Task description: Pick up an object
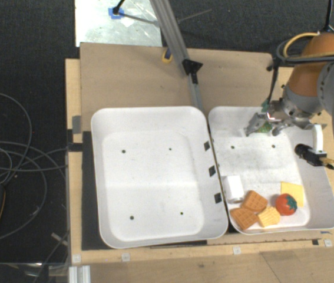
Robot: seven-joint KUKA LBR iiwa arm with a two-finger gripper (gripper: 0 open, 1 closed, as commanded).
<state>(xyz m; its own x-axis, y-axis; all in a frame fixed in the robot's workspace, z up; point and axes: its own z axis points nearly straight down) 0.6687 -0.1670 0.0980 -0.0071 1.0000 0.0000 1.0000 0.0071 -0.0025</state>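
Note:
My gripper [265,126] hangs over the far end of the right bin [323,175], its two grey fingers [253,125] spread apart. A small green object [264,128] shows in the gap between them, low against the bin floor; I cannot tell whether the fingers touch it. At the bin's near end lie a white block [234,187], two brown waffle pieces [254,202] [244,218], a yellow cracker [268,217], a red tomato [285,204] and a yellow cheese wedge [292,191].
The left bin [105,175] adjoins the right one, with black clips [211,170] along the shared rim. A grey pole [175,37] slants over the bench's far side. The arm's wrist and cable [311,152] hang over the right bin's right edge.

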